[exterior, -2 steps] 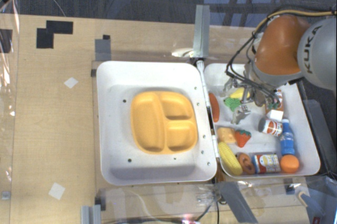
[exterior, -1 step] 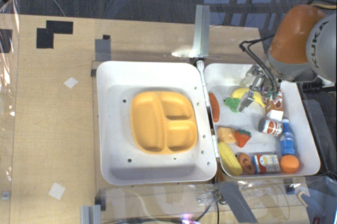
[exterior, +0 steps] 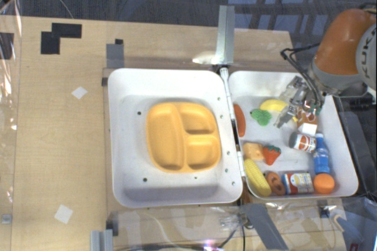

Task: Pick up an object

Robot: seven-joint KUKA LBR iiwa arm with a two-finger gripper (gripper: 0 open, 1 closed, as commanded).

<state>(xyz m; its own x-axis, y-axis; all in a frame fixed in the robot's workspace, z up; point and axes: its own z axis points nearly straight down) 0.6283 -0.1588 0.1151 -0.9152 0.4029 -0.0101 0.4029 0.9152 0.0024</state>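
Lemon [exterior: 273, 105] lies near the far edge of the right bin [exterior: 349, 170], green piece [exterior: 262, 116] touching it. Gripper [exterior: 290, 109] hangs just beside the lemon, fingers narrowly parted, holding nothing. Approach step, by my reading; next it must centre over one item and descend.

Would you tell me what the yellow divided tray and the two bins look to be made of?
The yellow tray looks like moulded plastic with a matte finish: even colour, rounded compartment edges, soft highlights. The left bin and right bin also look like plastic, white and faintly glossy, with rounded corners and smooth walls, though painted metal cannot be ruled out from this view.
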